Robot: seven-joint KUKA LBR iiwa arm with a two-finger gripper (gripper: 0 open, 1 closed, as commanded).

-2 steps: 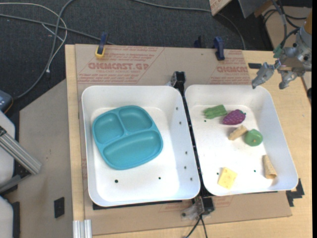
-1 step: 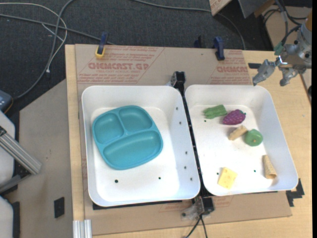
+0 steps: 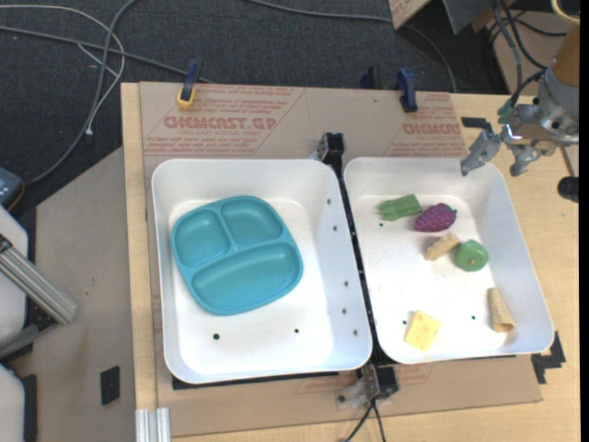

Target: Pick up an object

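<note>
The gripper hangs spread wide and bare over the far corner of the right bin. Below it lie a green pepper, grapes, an apple and cheese. Nothing is picked yet; descent and grasp remain.

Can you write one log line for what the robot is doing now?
gripper: open, above right bin far rim | holding: nothing | purple grapes: in bin, untouched
</note>
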